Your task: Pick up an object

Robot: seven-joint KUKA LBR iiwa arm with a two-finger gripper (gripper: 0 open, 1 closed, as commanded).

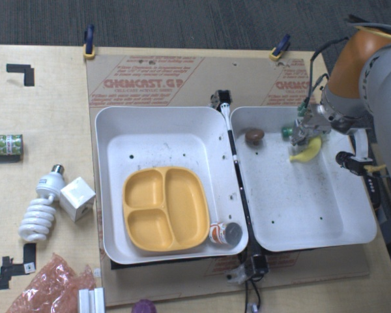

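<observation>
**Arm Lowers Over Banana in Right-Hand Bin**

Dark carpet borders a pale wooden bench seen from above, where a brown printed board, held by two blue-and-yellow clamps at its far corners, carries two shallow white bins side by side. At the right edge, the grey KUKA arm with its orange band reaches in over the right bin. The left bin holds a yellow three-compartment plate toward its near side, with a small overturned container with a grey lid touching the plate's near right corner. Left of the bins, on bare bench, lie a white spiral light bulb, a small white box just beside it, and a green-labelled can farther back. A pink mesh bag sits at the near edge. In the right bin's far part, the gripper sits directly above a yellow banana; whether its fingers are parted or grasping the fruit cannot be told. A small green object lies just left of the gripper, and a brown rounded object sits further left, near the bin's far left corner.
</observation>
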